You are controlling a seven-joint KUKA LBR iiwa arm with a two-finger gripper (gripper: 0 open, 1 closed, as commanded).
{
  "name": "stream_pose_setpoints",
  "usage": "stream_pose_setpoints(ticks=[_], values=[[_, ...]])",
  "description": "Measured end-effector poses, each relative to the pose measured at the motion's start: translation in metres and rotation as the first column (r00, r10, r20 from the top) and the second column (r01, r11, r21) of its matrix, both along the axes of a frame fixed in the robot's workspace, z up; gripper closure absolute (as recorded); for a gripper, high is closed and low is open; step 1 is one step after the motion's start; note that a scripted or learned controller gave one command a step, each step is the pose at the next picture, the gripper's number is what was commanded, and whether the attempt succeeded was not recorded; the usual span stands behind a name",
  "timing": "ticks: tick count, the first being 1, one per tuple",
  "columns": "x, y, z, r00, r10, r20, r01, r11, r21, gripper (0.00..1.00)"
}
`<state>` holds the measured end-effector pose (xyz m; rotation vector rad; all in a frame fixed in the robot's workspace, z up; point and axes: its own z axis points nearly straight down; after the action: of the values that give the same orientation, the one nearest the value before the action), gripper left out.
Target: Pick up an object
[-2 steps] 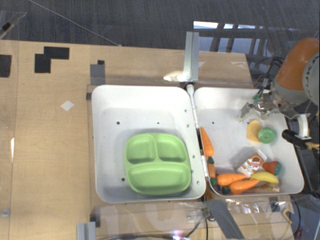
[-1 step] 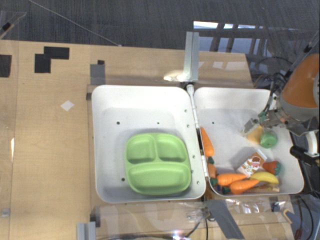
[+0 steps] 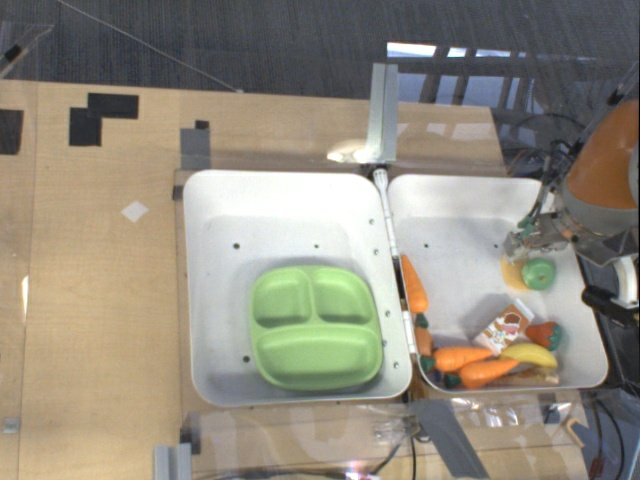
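My gripper (image 3: 538, 238) hangs low over the right side of the right bin (image 3: 455, 218), under the arm's orange band. Just below it lies a small green round object (image 3: 540, 274) resting on a pale yellow piece (image 3: 514, 273); whether the gripper touches it is unclear. Along the bin's front wall lie two orange carrots (image 3: 463, 357), a yellow banana (image 3: 530, 355), a small printed carton (image 3: 503, 330) and a red-and-green piece (image 3: 545, 335). One more carrot (image 3: 413, 286) lies against the bin's left wall.
The left bin (image 3: 230, 218) holds a green divided plate (image 3: 315, 326) towards its front. A metal post (image 3: 383, 108) stands behind the ridge between the two bins. Cables run at the right, beside the arm.
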<state>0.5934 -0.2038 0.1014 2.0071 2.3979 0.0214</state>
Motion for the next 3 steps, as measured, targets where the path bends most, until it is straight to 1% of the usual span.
stream_pose_setpoints(ticks=[1, 2, 3], values=[[0.0075, -0.001, -0.0048, 0.98, -0.198, -0.016, 0.198, 0.98, -0.001, 1.0], [0.0075, -0.001, -0.0048, 0.98, -0.198, -0.016, 0.198, 0.98, -0.001, 0.0], [0.0099, 0.0001, 0.0047, 0.981, -0.193, -0.013, 0.193, 0.981, 0.0, 1.0]])
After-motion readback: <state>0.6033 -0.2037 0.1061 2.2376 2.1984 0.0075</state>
